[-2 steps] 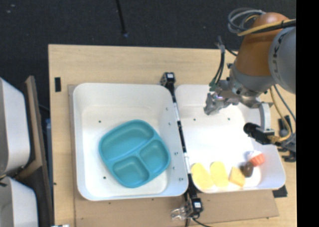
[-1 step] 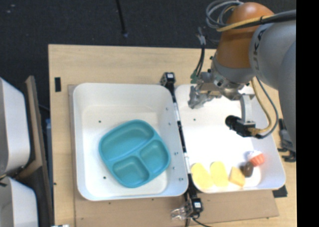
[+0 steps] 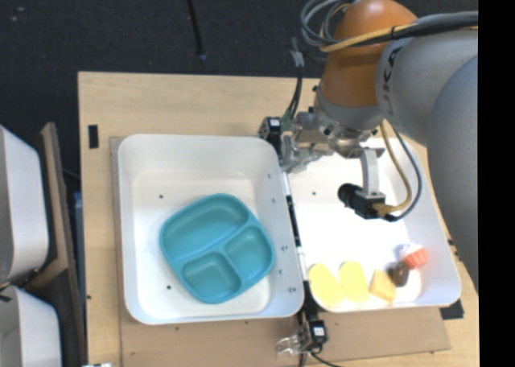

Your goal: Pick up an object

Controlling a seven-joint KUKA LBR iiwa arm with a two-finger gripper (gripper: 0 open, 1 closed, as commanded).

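A teal divided plate (image 3: 216, 246) lies flat in the left bin (image 3: 141, 172). Along the front edge of the right bin (image 3: 326, 220) sit two pale yellow round pieces (image 3: 338, 281), a yellow wedge (image 3: 381, 286), a small brown item (image 3: 399, 274) and an orange-and-white piece (image 3: 414, 257). My gripper (image 3: 302, 148) hangs below the orange wrist band at the back left corner of the right bin, close to the wall between the bins. It is far from the small items, and the wrist body hides its tip.
A black cable fitting (image 3: 359, 199) with a looping hose hangs over the middle of the right bin. The grey arm (image 3: 434, 76) covers the bin's back right. The wooden bench (image 3: 193, 88) surrounds both bins, and white boxes (image 3: 20, 196) stand at the left edge.
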